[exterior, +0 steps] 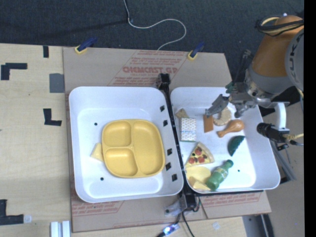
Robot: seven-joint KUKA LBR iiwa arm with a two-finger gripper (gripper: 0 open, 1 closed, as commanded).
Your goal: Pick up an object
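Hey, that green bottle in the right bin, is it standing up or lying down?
Lying down. The green bottle rests on its side on the right bin floor, its cap end pointing up-right and its base against the yellow piece.

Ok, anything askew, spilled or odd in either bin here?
One thing: a pale yellow wedge in the left bin lies partly tucked under the yellow divided plate, so most of it is hidden. The green bottle lies on its side in the right bin. No spill or damage shows.

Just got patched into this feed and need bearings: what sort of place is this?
Probably a robotics lab test bench: two shallow white plastic bins sit on clamped cardboard sheet, toy food like a plastic pizza slice fills one, and black tape marks dot the benchtop.
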